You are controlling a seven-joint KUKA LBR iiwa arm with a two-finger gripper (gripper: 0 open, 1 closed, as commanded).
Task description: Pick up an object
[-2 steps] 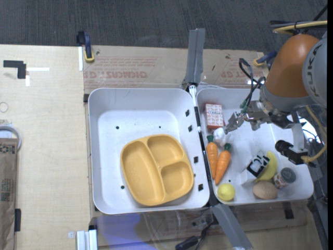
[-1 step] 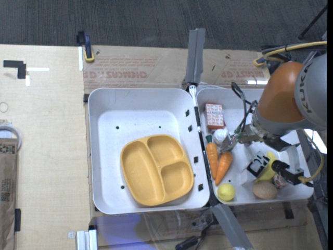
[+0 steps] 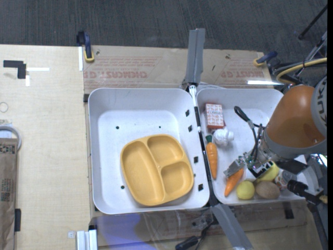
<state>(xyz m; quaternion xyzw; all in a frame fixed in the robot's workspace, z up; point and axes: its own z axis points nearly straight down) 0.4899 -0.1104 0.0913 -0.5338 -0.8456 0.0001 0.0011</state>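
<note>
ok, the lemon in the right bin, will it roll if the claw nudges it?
Probably: the lemon looks rounded and smooth. It sits against the potato and near a carrot, which may limit it. Likely rigid plastic, light.

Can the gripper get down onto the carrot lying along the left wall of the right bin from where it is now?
Probably yes. That carrot lies uncovered, though close to the bin wall. The white object sits just off its top end. The gripper hangs above the other carrot, to the right.
</note>
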